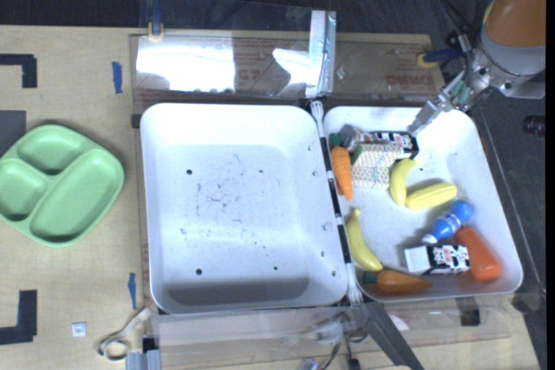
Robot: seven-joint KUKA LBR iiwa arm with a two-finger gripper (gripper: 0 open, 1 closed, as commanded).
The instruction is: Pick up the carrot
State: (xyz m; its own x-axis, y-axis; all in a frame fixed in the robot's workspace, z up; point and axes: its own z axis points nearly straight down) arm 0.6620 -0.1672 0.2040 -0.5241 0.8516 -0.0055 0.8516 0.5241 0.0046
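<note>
The carrot [342, 172] is orange with a dull green top. It lies lengthwise against the left wall of the right bin [494, 186], in the bin's upper left part. A second orange, carrot-like piece [402, 280] with a green end lies along that bin's front wall. My gripper [418, 124] hangs over the bin's back edge, slanting down and left from the grey wrist [473, 87]. Its tip is above a dark packet [386, 139], about a hand's width right of the carrot. Nothing shows in its grasp.
The right bin also holds a patterned box [373, 167], three yellow bananas [358, 243] [399, 180] [430, 196], a blue bottle [448, 223], an orange-red bottle [479, 256] and a small black-and-white carton [438, 258]. The left bin [234, 204] adjoins it. A green divided plate [56, 184] sits far left.
</note>
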